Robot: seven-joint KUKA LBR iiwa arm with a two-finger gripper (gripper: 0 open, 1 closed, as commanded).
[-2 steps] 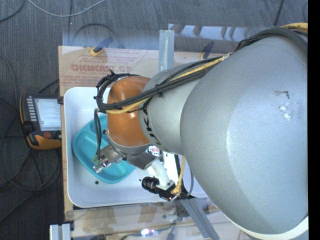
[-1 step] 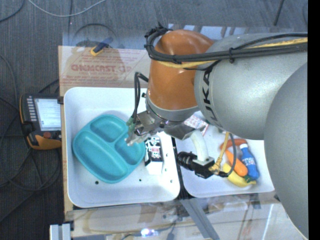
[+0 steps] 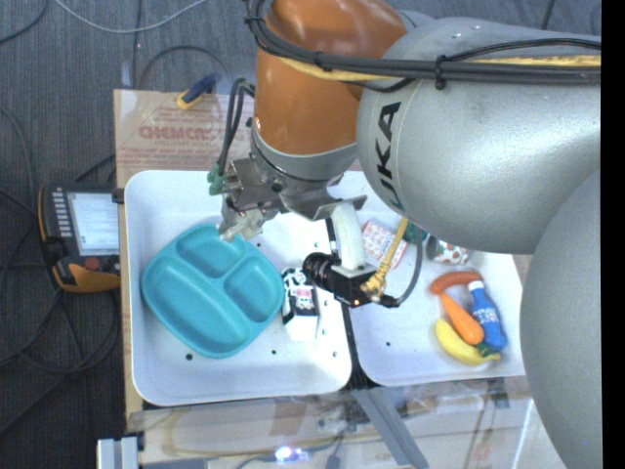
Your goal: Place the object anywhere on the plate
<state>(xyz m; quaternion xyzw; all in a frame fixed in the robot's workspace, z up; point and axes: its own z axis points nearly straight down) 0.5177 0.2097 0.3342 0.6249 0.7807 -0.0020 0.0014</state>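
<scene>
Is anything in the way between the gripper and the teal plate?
Nothing visible. The gripper sits over the plate's upper rim; the black-and-white object lies beside its right edge, not on it.

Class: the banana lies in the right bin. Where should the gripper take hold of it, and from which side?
Probably across its middle, from straight above. The banana lies flat, and its narrow width suits a pinch. The carrot crowds its far side, so a sideways approach looks blocked.

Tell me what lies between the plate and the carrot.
In the camera view, a small black-and-white item lies beside the plate, then the bins' meeting walls and bare white floor before the carrot.
</scene>
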